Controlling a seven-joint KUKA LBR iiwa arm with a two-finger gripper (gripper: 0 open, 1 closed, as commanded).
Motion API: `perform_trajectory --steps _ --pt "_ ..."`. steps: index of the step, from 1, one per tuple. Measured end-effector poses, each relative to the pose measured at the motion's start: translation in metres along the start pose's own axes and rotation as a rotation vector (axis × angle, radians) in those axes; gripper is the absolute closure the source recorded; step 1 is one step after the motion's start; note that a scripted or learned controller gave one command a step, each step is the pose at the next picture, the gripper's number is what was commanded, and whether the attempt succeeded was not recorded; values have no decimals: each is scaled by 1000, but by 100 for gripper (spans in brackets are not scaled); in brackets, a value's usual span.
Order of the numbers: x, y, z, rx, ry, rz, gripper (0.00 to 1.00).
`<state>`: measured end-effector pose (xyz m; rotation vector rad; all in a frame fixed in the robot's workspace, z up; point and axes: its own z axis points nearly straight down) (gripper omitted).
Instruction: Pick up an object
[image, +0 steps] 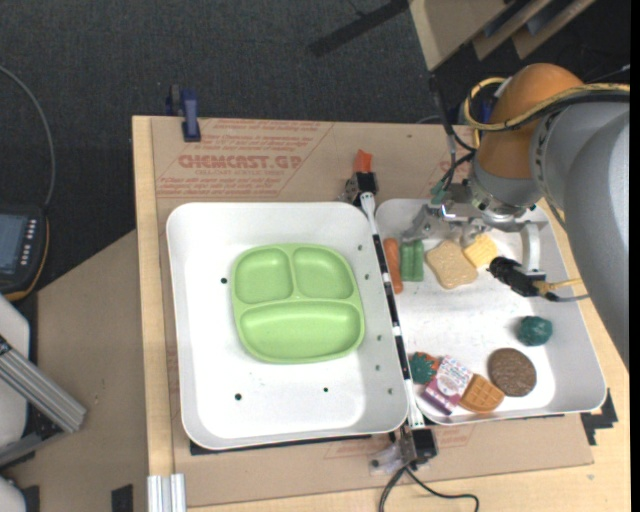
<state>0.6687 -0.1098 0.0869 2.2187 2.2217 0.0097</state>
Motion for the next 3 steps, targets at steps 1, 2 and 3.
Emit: perform_trajectory --steps 1,2,3 --pt "-32 -48 -4 -3 -3 5 0" --pt "-68 1 -21 -3 -7 1 0" --pt "19 -78 -50 13 2 -3 0"
